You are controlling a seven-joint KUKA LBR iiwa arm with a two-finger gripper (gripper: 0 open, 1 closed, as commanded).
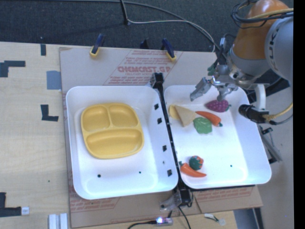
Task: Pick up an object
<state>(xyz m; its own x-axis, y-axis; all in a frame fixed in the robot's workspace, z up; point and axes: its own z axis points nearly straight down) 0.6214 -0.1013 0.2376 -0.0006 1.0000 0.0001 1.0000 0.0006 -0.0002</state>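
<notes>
My gripper (210, 92) hangs open over the far part of the right bin (248, 171), with nothing between its fingers. One finger (199, 90) points left toward the cheese wedge, the other finger (223, 91) stands just above the purple grapes (218, 106). Below them lie a yellow cheese wedge (183, 114), an orange carrot (210, 118) and a green pepper (202, 126), close together. Near the bin's front left lies a second orange carrot (192, 172) with a small red and green piece (196, 162) against it.
The left bin (76, 128) holds a yellow sectioned plate (112, 130). A black divider (164, 128) runs between the two bins. Blue and yellow clamps (96, 46) (168, 49) sit on the cardboard at the back. A cable (157, 15) crosses the dark area behind.
</notes>
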